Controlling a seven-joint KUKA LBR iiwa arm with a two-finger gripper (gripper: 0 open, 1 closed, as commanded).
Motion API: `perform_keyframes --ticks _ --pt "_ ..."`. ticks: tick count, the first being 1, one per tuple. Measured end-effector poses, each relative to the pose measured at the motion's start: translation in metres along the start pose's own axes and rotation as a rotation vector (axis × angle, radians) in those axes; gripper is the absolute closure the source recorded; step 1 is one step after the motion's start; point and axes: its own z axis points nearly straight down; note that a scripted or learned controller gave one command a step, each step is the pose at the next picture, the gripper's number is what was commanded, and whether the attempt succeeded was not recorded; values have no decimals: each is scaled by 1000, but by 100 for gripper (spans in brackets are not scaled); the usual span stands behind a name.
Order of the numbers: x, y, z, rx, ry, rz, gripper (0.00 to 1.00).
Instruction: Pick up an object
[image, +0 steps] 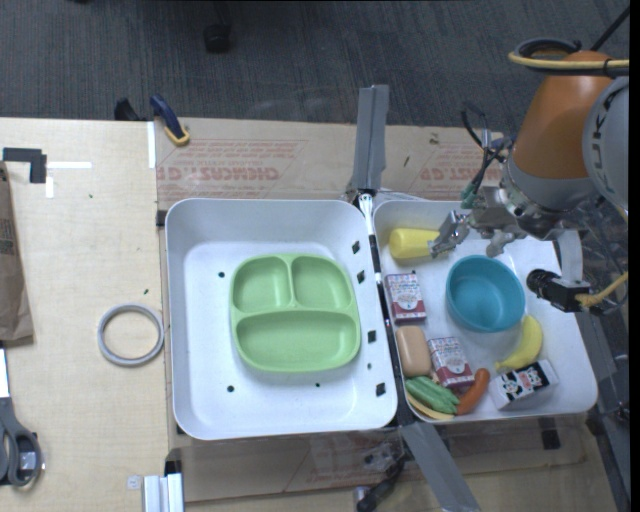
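The right bin holds a yellow lemon-like piece, a blue bowl, a banana, two small red-and-white cartons, a tan block, green pods, an orange sausage-like piece and a black-and-white carton. My gripper hangs over the far end of this bin, just right of the yellow piece and above the bowl's far rim. Its fingers are spread open with nothing between them.
The left bin holds a green divided plate. On the bench to the left lie a grey tape ring, scissors and a brown bag. A blue clamp sits at the back.
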Motion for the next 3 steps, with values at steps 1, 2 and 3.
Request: perform_keyframes --ticks 1,2,3 --pt "-21 -15 107 -3 0 40 0" --pt "-21 -15 107 -2 0 40 0" --pt "-24 -14 95 -7 -3 45 100"
